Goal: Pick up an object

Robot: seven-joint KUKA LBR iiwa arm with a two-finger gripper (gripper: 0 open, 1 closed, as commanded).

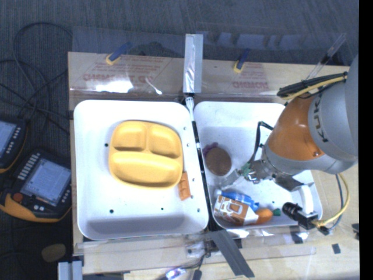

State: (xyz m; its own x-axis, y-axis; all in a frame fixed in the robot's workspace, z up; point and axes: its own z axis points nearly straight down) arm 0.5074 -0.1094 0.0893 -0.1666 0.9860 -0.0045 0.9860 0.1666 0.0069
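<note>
Bench point(76, 74): pale wooden top carrying two shallow white bins side by side; taped clear sheeting along its far edge with reddish printing, reversed and too faint to read.
Arm point(326, 127): grey KUKA body with orange band, reaching in over the right bin's point(233, 118) right side; partial dark lettering "KU" on the grey shell.
Left bin point(93, 214): holds a yellow moulded plastic tray with three compartments point(145, 153) at its middle; a small orange stick-shaped piece point(185, 186) lies by the right wall.
Brown round object point(218, 160): near the right bin's left wall, mid-length.
Carton point(233, 209): brown and blue printed box lying flat by the right bin's near edge; its print too small to read. An orange carrot-like piece point(264, 215) touches its right end.
Gripper point(252, 172): low over the right bin's middle, just right of the brown round object; fingers too small and cluttered to judge, cannot tell open or closed.
Step, my reading: closing in on a pick, nothing seen held.
Advice: centre squarely over one item, keep off the bin wall, descend straight, close only once straddling it.
</note>
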